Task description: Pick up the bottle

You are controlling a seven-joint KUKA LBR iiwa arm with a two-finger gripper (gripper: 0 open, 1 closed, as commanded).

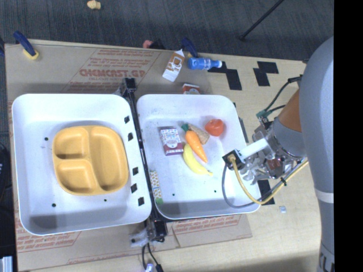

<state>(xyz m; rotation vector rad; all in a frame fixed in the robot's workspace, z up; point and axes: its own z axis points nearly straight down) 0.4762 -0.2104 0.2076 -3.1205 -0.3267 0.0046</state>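
A small blue bottle [202, 64] lies on its side on the cardboard behind the right bin [227, 200], outside both bins. My gripper [243, 162] hangs over the right rim of the right bin, far from the bottle and nearer the front. Yellow cable loops under the gripper. No object shows at the gripper.
The right bin holds a maroon packet [170, 140], a carrot [195, 143], a banana [195, 161] and a red tomato [214, 127]. A yellow divided plate [91, 157] sits in the left bin [28, 208]. Two small cartons [173, 66] [191, 88] lie near the bottle.
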